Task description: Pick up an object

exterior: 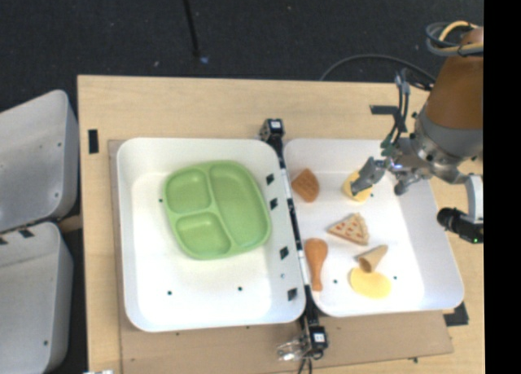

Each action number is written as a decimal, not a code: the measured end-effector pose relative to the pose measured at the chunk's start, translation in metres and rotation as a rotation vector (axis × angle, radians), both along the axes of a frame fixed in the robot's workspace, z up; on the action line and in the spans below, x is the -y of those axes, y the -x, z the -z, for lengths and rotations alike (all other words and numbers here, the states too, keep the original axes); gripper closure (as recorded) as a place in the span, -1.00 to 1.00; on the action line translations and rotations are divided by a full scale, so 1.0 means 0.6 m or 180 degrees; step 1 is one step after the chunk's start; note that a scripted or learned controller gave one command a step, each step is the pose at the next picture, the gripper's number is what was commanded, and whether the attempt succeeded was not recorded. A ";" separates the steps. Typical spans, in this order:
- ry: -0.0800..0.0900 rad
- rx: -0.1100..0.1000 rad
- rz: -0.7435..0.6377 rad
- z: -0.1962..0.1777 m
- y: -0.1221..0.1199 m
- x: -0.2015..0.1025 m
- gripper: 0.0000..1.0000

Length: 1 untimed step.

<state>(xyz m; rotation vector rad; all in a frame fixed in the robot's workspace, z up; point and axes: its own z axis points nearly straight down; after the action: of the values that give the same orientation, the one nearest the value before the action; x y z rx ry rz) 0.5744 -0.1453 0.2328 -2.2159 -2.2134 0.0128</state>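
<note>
My gripper (387,178) hangs over the upper part of the right bin (423,242), below the arm's orange band. Its two fingers stand apart, open, with nothing between them. The left finger (370,173) lies over the edge of a small yellow food piece (355,189) on the bin floor. Other toy foods lie in the same bin: a brown nugget (305,185), a pizza slice (350,230), a drumstick (315,260), a small cone (373,258) and a flat yellow piece (370,284).
The left bin (138,283) holds a green divided plate (216,209). A black-clipped divider (285,217) runs between the bins. Cables loop behind the arm at the upper right. A black fitting (456,222) sticks out by the right bin's rim.
</note>
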 end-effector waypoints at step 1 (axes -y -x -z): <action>0.0006 0.0040 -0.0008 -0.012 -0.004 0.000 -1.00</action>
<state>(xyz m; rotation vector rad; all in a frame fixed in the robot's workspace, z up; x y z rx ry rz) 0.5769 -0.1451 0.2401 -2.2204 -2.2235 0.0010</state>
